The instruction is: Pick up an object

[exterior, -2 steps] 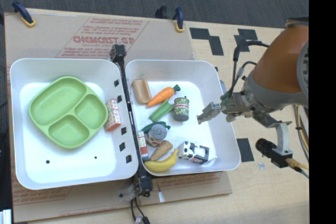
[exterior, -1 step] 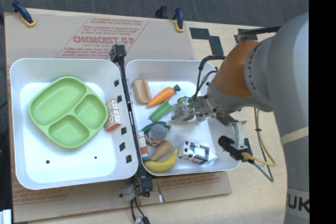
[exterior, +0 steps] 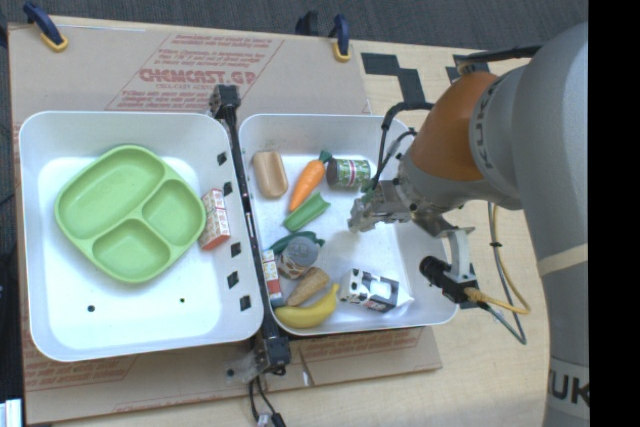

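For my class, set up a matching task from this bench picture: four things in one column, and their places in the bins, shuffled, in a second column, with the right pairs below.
Things:
1. green divided plate
2. carrot
3. banana
4. small can

Places:
A. near front edge of right bin
B. left bin
C. far part of right bin, just left of the can
D. far part of right bin, beside the gripper

Pairs: 1-B, 2-C, 3-A, 4-D
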Action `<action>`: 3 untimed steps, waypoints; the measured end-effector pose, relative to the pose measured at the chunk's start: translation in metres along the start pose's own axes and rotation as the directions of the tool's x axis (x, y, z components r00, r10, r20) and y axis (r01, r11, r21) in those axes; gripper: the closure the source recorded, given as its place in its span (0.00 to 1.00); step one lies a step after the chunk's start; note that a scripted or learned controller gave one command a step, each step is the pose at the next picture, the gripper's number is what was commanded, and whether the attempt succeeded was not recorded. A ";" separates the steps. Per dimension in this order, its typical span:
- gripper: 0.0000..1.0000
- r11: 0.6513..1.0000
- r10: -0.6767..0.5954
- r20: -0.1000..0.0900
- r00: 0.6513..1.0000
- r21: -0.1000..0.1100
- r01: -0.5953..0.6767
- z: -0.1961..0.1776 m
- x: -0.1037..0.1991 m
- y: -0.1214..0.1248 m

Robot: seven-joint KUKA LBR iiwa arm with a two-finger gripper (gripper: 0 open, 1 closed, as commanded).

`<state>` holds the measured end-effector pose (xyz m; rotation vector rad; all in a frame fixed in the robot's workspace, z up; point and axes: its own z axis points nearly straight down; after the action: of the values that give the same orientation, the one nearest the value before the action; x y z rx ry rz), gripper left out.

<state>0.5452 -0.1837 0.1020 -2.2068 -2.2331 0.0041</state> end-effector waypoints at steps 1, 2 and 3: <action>1.00 1.000 0.006 0.000 1.000 -0.005 -0.006 -0.141 0.026 0.053; 1.00 1.000 0.005 0.000 1.000 -0.002 -0.005 -0.146 0.073 0.008; 0.00 1.000 0.005 0.000 1.000 -0.002 -0.005 -0.146 0.073 0.008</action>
<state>0.5528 -0.1104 0.2481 -2.2130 -2.2287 0.0013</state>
